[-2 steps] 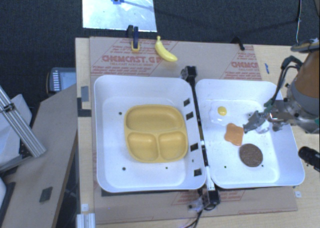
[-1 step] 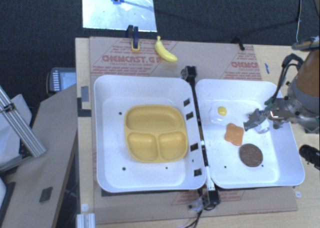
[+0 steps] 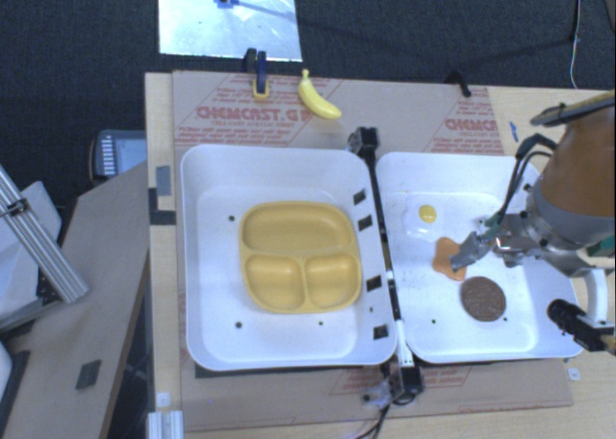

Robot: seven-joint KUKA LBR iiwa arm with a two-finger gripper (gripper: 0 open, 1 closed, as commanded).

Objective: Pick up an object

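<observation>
Gripper (image 3: 469, 254) is positioned low in the right bin (image 3: 520, 346), its tip at the right edge of the orange piece (image 3: 447, 257); finger state cannot be determined. Brown disc (image 3: 483, 298) lies just beside, yellow egg-like item (image 3: 427, 214) nearby. Left bin (image 3: 207, 264) holds a yellow divided tray (image 3: 295, 256)
</observation>
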